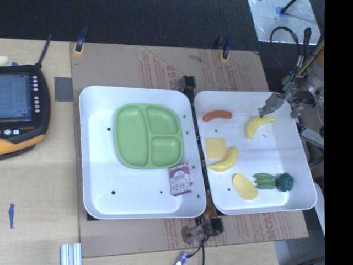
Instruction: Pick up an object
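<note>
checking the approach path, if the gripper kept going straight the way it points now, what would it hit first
Most likely the yellow banana near the right bin's back corner: the gripper points down-left toward it and sits just above its upper end. Depth is unclear from this view.

Robotics lab bench: teach pendant at left, cardboard sheet clamped down, two white bins, cables on dark floor.

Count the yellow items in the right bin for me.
4. A banana near the gripper at the far right; a square cheese slice by the left wall; a second banana just below it; a yellow oval piece near the front, beside the broccoli.
</note>
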Controlling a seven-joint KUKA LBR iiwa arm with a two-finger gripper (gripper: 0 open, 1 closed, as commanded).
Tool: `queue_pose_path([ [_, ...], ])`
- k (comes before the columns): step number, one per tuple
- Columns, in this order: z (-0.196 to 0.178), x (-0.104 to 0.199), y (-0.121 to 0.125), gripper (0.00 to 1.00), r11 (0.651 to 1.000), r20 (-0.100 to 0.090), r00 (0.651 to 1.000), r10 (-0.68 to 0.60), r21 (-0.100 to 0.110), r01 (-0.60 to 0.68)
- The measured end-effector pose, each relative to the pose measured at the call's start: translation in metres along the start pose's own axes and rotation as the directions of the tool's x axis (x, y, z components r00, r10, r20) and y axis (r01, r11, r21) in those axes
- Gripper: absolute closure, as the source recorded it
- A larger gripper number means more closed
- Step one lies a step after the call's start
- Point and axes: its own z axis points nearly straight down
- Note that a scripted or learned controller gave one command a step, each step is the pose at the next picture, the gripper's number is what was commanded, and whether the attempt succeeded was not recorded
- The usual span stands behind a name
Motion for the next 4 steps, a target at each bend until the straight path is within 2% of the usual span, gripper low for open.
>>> queue_pose_path([
  [1,0.055,0.009,0.049,0.00,1.000,0.001,1.000,-0.001,0.001,0.001],
  [2,0.135,0.004,0.057,0.00,1.000,0.001,1.000,-0.002,0.000,0.002],
  [3,0.147,0.006,0.041,0.00,1.000,0.013,1.000,-0.003,-0.022,0.003],
  [4,0.155,0.003,0.020,0.00,1.000,0.002,1.000,-0.001,0.002,0.001],
])
